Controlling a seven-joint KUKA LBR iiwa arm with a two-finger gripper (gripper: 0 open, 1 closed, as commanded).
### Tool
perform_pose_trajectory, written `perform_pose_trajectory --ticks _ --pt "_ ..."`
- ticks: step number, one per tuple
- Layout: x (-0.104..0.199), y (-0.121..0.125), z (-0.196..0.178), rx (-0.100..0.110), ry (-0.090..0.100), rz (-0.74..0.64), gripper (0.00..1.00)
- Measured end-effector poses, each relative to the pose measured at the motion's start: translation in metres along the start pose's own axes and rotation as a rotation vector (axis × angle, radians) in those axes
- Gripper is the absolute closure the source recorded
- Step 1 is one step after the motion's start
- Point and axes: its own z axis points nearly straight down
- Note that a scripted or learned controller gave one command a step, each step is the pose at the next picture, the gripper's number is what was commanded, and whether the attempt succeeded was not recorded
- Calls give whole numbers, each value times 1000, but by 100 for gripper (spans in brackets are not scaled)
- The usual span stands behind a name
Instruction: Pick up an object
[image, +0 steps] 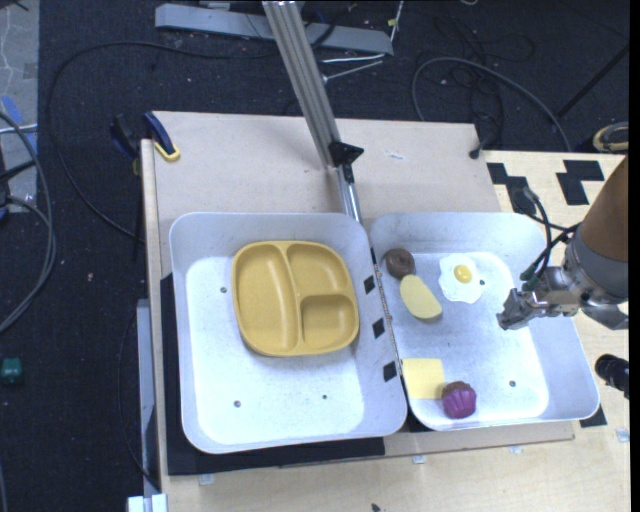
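We start nearest: the purple toy (459, 400) and the yellow square block (423, 378) sit just beside each other at the near edge of the right bin (560, 385). Both look like light, stiff plastic play food. We judge the purple one the easiest grab, rounded and raised, pinch across its sides. The block looks flat, so harder to get fingers under.

Mid bin: the gripper (512, 312) hangs over the right side of the bin, nothing in it that we can see; we cannot tell if it is apart or together from this angle. The yellow oval piece (421, 298) lies to its left, smooth and likely slippery, grip across the short width.

Farther: the fried egg toy (464, 279) is thin and flat, poor target. The brown ball (400, 263) sits near the bin's left wall, touching or almost touching the oval piece, so crowded.

Left bin (200, 330) holds a yellow divided plate (296, 298), well apart, not in the way.
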Motion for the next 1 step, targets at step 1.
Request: perform_pose_trajectory --ticks 1 --pt "43 5 1 5 3 -3 100"
